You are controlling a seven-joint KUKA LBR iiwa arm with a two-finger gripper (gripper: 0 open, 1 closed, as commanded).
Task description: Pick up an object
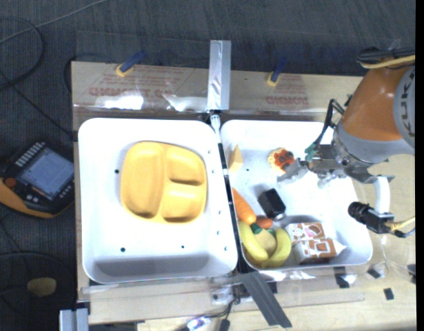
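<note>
Small black block (271, 202), dark and matte, lying mid-bin beside carrot (243, 207)

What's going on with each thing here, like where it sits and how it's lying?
Yellow divided plate: flat in the left bin.
Carrot: lying slantwise in the right bin.
Bananas: bunch at the near wall.
Small carton: on its side beside the bananas.
Black object: lying mid-bin.
Orange-red toy: near the far side.
Gripper: over the right bin, holding nothing visible.
</note>
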